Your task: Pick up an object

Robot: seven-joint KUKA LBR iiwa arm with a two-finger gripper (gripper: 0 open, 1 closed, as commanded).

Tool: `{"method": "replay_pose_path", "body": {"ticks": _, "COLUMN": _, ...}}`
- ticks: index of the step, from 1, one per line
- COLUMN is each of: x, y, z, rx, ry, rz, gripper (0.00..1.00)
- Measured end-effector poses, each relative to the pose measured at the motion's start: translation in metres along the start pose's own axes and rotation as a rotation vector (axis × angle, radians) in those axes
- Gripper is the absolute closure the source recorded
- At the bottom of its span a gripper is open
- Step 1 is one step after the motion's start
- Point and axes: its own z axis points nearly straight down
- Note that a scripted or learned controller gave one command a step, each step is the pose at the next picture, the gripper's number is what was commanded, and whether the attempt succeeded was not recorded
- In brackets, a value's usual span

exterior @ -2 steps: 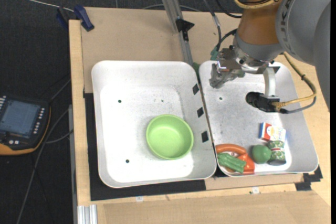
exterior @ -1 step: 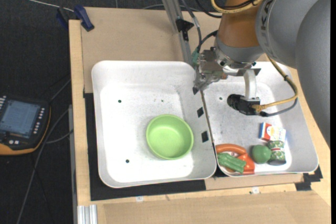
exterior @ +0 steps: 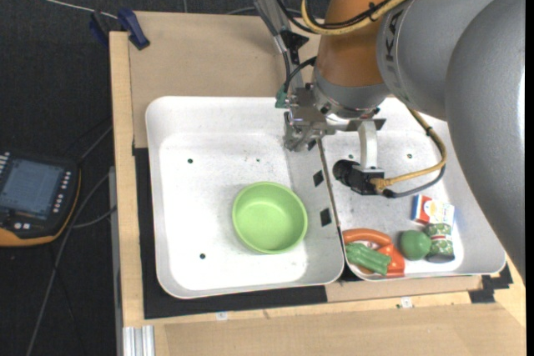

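A light green bowl [exterior: 269,217] sits in the left bin [exterior: 192,179], toward its front right. In the right bin's front corner lie an orange-red dish holding a green vegetable-like piece [exterior: 368,255], a green ball [exterior: 412,243], and a small white, red and blue carton [exterior: 432,211] next to a small can [exterior: 440,243]. My gripper [exterior: 296,133] hangs low over the divider between the two bins, near their far end, well apart from the bowl and the small items. Nothing is visibly held in it.
The grey arm with its orange band [exterior: 359,21] covers much of the right bin [exterior: 417,154]. A black cable clip [exterior: 357,177] dangles under the wrist. Beyond the bins is bare wooden bench [exterior: 209,54]. A handheld pendant [exterior: 33,196] lies off the bench at the left.
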Motion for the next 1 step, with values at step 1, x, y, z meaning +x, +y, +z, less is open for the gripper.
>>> {"method": "replay_pose_path", "body": {"ticks": 1, "x": -0.0027, "y": 0.0004, "z": 0.0001, "rx": 0.000, "ry": -0.001, "rz": 0.004, "gripper": 0.00}}
